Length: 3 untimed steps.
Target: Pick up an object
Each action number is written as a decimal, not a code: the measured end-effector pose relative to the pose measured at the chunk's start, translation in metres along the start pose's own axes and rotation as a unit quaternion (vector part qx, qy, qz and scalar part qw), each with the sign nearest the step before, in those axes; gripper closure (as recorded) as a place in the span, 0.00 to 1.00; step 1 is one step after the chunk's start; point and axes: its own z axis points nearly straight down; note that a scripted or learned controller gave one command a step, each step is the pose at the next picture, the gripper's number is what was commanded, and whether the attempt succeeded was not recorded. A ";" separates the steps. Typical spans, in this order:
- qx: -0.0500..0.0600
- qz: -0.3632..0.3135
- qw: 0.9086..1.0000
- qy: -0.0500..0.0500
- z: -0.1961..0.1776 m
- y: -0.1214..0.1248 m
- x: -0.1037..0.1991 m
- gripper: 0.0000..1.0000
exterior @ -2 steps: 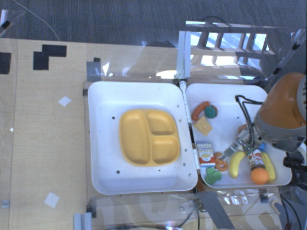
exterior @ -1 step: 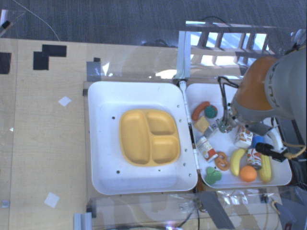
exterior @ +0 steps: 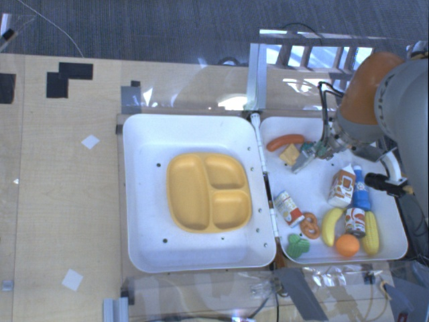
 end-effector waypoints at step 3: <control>0.003 0.165 0.986 0.004 -0.007 -0.001 -0.080 0.00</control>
